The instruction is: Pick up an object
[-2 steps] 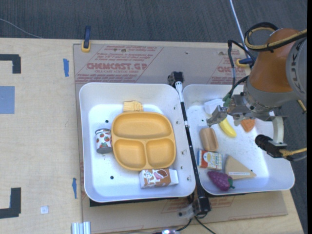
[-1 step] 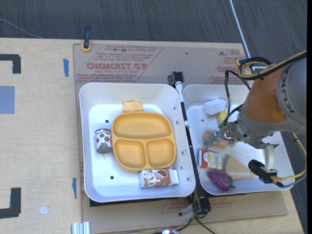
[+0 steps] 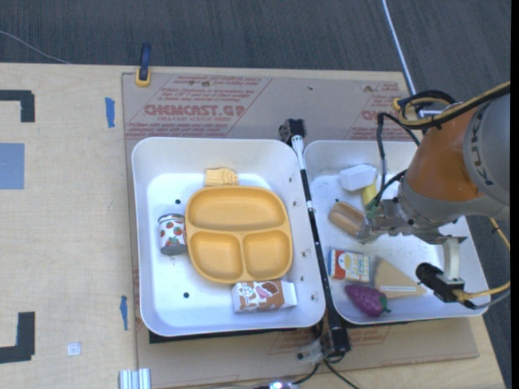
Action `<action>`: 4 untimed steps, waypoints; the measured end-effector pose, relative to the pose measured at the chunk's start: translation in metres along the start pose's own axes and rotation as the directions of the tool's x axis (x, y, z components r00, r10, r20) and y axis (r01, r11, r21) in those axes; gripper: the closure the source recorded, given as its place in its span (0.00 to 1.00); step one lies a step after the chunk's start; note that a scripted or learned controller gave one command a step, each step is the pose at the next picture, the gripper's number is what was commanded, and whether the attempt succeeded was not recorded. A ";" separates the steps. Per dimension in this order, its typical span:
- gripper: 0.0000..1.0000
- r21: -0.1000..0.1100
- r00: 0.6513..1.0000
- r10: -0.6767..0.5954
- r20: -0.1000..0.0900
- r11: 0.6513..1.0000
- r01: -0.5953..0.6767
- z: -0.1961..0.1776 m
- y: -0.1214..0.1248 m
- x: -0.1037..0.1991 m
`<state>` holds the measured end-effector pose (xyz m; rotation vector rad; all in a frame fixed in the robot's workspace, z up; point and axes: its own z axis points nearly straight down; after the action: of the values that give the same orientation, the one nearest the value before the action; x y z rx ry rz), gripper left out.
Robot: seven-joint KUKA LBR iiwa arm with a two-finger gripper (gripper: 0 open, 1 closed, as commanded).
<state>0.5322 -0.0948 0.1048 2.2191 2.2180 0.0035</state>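
Hand (image 3: 375, 227): low over the middle of the right bin (image 3: 320, 186), at the end of the grey arm (image 3: 450, 168) with its orange band, which comes in from the right. The arm's bulk covers the hand; whether it is wide, narrow or holding anything cannot be told.

Hot-dog toy (image 3: 347, 216): brown bun-shaped piece, lying just left of the hand, touching or nearly touching it; which cannot be told.

Yellow piece (image 3: 370, 194): small, just above the hand, partly hidden by cables.

White block (image 3: 358, 177): near the bin's far wall, above the yellow piece.

Small carton (image 3: 349, 264): white and orange, lying flat below the hot-dog toy, near the hand's lower left.

Cheese-coloured wedge (image 3: 393, 279): pale yellow, below the hand, just right of the carton.

Purple toy (image 3: 366, 300): dark, grape-like, with a green end, at the bin's near wall below the carton.

Left bin (image 3: 146, 217): beside the right bin, the two walls meeting at a black divider.

Divided plate (image 3: 239, 233): orange-yellow, three compartments, in the middle of the left bin, well apart from the hand.

Small can (image 3: 171, 233): red-and-white label, touching the plate's left edge.

Printed box (image 3: 263, 295): brown and white, lying against the plate's near edge.

Yellow toy (image 3: 220, 176): small, at the plate's far edge.

Bench (image 3: 65, 217): pale wood with blue and black tape marks; a cardboard sheet (image 3: 195, 104) under both bins.
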 end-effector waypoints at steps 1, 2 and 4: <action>0.00 0.000 1.000 0.000 0.000 1.000 0.000 0.000 0.000 0.000; 0.00 -0.014 1.000 -0.003 0.001 1.000 0.003 0.014 -0.024 0.001; 1.00 -0.025 1.000 0.004 0.015 1.000 -0.003 0.003 -0.045 -0.004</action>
<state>0.4871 -0.0990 0.1014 2.2027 2.1942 0.0153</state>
